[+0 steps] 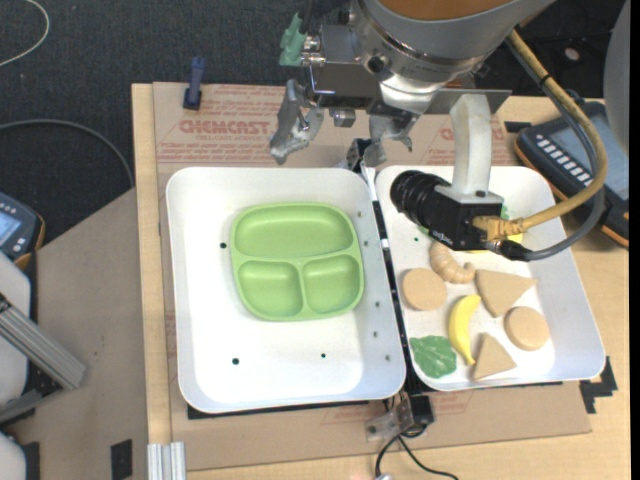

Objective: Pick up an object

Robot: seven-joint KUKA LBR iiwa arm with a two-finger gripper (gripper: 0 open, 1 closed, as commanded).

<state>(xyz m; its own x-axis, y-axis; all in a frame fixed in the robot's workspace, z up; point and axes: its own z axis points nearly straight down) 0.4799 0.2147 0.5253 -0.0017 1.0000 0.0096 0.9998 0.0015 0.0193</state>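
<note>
The grey two-finger gripper [328, 140] hangs above the far edge of the white bins, just behind the light green plastic plate with 3 sections [297, 260]. Its fingers [290, 128] are spread apart and nothing is between them.

The things to pick up are all to the right of the green plate, in the right white bin [585, 343]. They are nearer the camera than the gripper and do not touch it. There are 2 round tan discs, one [423, 290] close to the green plate and one [526, 328] farther from it. There are 2 tan wedge pieces, one [503, 290] between the discs and one [492, 358] nearer the front. There is 1 yellow toy banana [462, 326], 1 flat green leaf piece [433, 354] and 1 curved tan piece [452, 263]. A black tube-shaped part [440, 208] with a white post [471, 148] and a yellow hose [560, 213] sits over the back of that bin.

The green plate lies flat in the left white bin [195, 298]. Both bins rest on a brown board with red print [225, 116]. Behind the green plate, a small blue clip [193, 83] sits at the board's edge. The floor around is dark carpet [90, 58] with thin cables on it.
</note>
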